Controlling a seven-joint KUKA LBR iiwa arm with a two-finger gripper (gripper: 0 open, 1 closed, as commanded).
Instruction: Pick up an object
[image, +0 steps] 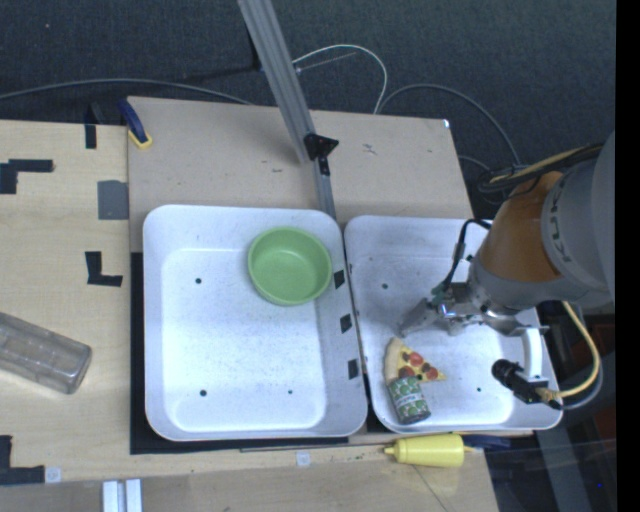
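Bins sat side by side on the bench: the left bin (180, 330) held a green bowl (289, 265) near its upper right corner, and the right bin (400, 250) held the rest. Reaching in from the right, the grey arm (560, 240) with its orange band hung over the right bin, its gripper (425, 315) low above the bin floor near the middle. How far its fingers stood apart could not be told, and nothing showed between them. Just below the gripper, apart from it, lay a pizza slice toy (412, 360), touching a small dark green can (409, 397) at the bin's lower edge. A yellow bottle (432, 451) lay on the bench just outside that edge.
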